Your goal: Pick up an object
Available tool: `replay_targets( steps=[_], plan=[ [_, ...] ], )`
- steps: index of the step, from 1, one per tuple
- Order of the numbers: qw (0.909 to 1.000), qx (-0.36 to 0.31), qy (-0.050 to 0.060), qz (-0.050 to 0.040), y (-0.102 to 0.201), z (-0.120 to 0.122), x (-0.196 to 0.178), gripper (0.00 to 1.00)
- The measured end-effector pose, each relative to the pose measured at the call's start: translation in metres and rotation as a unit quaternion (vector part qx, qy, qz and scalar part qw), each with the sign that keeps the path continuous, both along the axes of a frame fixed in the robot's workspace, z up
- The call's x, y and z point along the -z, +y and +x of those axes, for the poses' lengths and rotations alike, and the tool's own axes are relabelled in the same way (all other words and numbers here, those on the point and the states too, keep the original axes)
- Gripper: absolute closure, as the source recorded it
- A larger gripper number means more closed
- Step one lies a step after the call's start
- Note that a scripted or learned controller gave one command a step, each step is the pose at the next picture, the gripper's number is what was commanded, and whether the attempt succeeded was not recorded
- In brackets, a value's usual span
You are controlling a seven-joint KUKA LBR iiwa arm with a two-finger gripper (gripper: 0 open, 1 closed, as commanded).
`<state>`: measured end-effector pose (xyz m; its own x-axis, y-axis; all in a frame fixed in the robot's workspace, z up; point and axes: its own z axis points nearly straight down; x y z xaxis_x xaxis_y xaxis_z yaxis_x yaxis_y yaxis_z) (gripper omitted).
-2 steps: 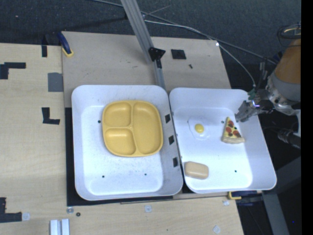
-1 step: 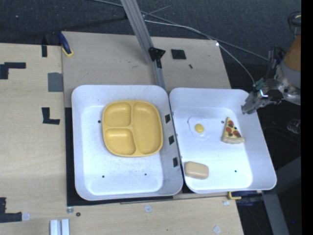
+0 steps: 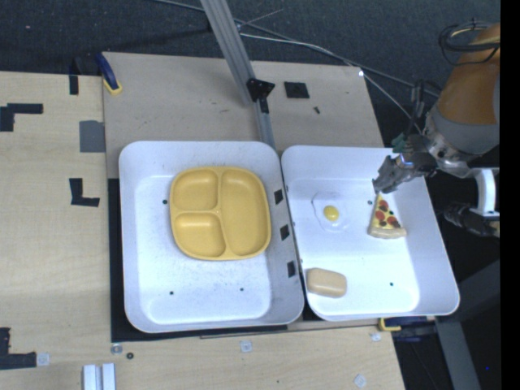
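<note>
The right bin (image 3: 422, 266) holds a toy pizza slice (image 3: 385, 218), a fried egg (image 3: 330, 214) and a tan bread-like block (image 3: 326, 283). My gripper (image 3: 386, 180) hangs over the right bin's upper right part, just above the tip of the pizza slice and apart from it. The fingers point down and to the left, and nothing shows between them. In the left bin (image 3: 138, 242) lies a yellow divided plate (image 3: 220, 212).
A grey metal post (image 3: 231, 35) slants across the bench behind the bins. Black clips (image 3: 283, 232) sit on the wall between the two bins. Cables run over the dark floor at the top. The arm's orange band (image 3: 475, 88) is at the right edge.
</note>
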<state>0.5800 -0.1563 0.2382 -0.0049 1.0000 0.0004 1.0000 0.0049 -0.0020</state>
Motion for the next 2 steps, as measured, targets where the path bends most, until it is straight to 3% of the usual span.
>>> replay_targets(
  steps=[2],
  plan=[
    [1.0, -0.001, -0.001, 0.0001, 0.103, 0.015, -0.008, 1.0]
  ],
)
